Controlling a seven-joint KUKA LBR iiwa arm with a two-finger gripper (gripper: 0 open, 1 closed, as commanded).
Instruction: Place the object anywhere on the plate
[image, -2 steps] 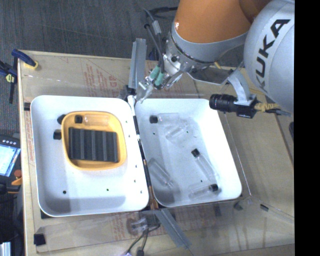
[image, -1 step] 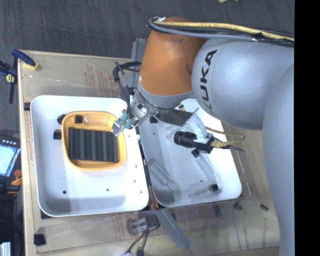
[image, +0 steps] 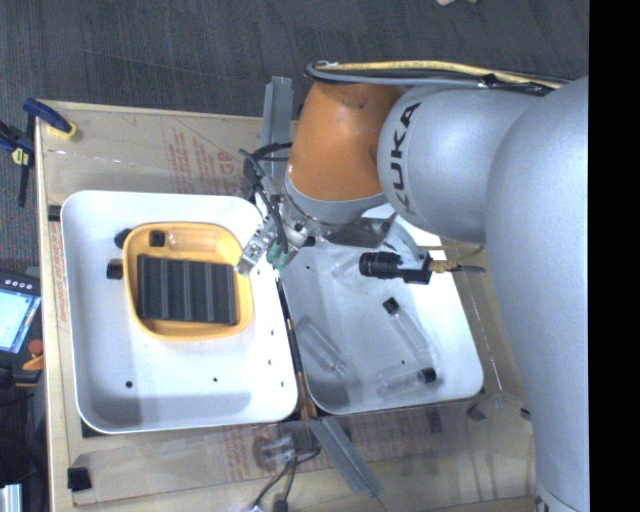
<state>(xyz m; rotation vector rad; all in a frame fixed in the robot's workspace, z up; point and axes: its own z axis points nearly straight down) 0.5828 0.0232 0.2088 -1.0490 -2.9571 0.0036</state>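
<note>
Plainly, in the camera view, we see the arm (image: 480, 150) reaching in over the two bins, its orange band above the seam between them. The gripper (image: 258, 252) hangs at the right edge of the left bin (image: 75, 300), just over the right rim of the plate (image: 190, 232). We cannot tell whether it is parted or closed, nor whether it carries anything; the wrist crowds that spot and the detail is too small.

The plate is orange-yellow with a dark ribbed middle. It sits toward the far left corner of the left bin, leaving the near part of that bin bare. We judge that this keeps the target broad and easy to reach from the seam.

In the right bin (image: 465, 340) lie clear tubes. One capped tube (image: 405, 328) lies near the middle, a second capped tube (image: 408, 379) sits by the near edge, and a third tube (image: 320, 347) lies by the left wall. They are apart from each other, and we take them for the stock of objects. None rests on the plate, so we judge the placing not yet done.

With the gripper poised at the plate's rim, we read this as either a delivery about to happen or an empty pass.
</note>
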